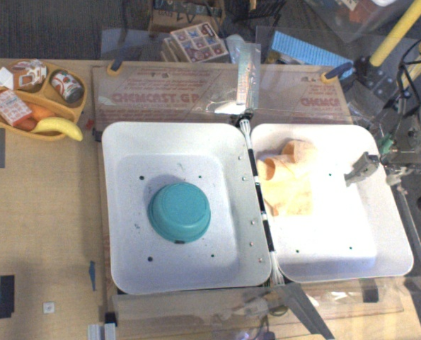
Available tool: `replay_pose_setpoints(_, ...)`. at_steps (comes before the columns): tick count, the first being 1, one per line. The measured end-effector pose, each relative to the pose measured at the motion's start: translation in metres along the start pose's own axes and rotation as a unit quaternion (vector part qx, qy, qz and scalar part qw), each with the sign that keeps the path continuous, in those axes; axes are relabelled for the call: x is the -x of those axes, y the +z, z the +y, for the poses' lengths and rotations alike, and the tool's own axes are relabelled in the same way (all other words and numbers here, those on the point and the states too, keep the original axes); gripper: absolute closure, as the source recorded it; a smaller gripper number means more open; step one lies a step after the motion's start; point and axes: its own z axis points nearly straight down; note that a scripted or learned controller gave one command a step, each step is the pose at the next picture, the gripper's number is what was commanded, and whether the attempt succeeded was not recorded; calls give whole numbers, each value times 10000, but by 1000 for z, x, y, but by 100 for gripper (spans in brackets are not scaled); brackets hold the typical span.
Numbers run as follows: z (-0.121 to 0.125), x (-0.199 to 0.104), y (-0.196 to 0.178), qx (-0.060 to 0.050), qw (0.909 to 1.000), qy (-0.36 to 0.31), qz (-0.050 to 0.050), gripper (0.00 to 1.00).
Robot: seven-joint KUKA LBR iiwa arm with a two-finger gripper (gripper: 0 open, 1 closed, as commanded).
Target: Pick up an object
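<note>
A teal bowl (180, 212) lies upside down in the middle of the left bin (125, 154). A soft pale-orange object (288, 179), crumpled like a cloth or glove, rests against the left wall of the right bin (380, 261). My gripper (360, 169) hangs over the right bin's right edge, well to the right of the orange object and apart from it. Nothing shows in its grasp.
A yellow tray (33, 108) with a banana and toy food sits on the bench at the far left. Cardboard (175, 94), boxes and cables stand behind the bins. The divider (256, 190) between the bins runs right beside the orange object.
</note>
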Motion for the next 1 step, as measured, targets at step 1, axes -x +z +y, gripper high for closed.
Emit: replay_pose_setpoints(1,60,-95,43,5,9981,-611,-1,0)
